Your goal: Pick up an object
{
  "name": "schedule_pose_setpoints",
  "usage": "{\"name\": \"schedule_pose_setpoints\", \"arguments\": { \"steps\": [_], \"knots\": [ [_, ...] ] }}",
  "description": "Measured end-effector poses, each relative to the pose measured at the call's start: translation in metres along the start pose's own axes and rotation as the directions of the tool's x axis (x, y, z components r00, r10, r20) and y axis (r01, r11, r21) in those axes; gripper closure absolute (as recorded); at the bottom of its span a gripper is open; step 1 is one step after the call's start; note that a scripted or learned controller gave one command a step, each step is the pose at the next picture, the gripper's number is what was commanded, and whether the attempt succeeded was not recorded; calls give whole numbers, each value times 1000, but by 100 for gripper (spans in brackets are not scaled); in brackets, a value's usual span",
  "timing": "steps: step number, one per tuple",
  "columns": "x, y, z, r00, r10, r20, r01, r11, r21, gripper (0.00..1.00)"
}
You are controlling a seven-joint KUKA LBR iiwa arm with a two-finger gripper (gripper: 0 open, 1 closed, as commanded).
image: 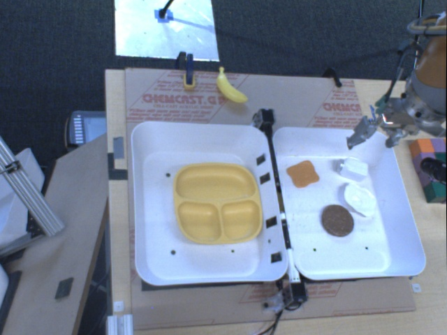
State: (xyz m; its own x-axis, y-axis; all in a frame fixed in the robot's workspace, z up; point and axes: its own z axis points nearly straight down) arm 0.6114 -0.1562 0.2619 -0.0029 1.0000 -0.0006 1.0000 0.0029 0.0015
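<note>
The right bin (398,257) holds an orange toast-like piece (303,174), a round brown cookie (337,220), a small white block (353,167) and a white rounded piece (360,199). My gripper (377,135) hangs above the bin's far right corner, its two grey fingers spread apart with nothing between them. It is up and to the right of the small white block, clear of every object. The left bin (150,187) carries a yellow divided tray (215,202).
A yellow banana (231,88) and a yellow clamp (188,75) lie on the cardboard behind the bins. A black hinge strip (274,187) runs between the bins. Coloured blocks (429,166) sit off the bench's right edge, under the arm.
</note>
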Motion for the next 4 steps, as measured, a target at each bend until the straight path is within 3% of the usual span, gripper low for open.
{"name": "schedule_pose_setpoints", "arguments": {
  "steps": [3,4],
  "knots": [
    [-7,-10,147,1000,2,-1,-2,1000,3,0],
    [-7,-8,133,1000,2,1,-2,1000,-3,100]
  ]
}}
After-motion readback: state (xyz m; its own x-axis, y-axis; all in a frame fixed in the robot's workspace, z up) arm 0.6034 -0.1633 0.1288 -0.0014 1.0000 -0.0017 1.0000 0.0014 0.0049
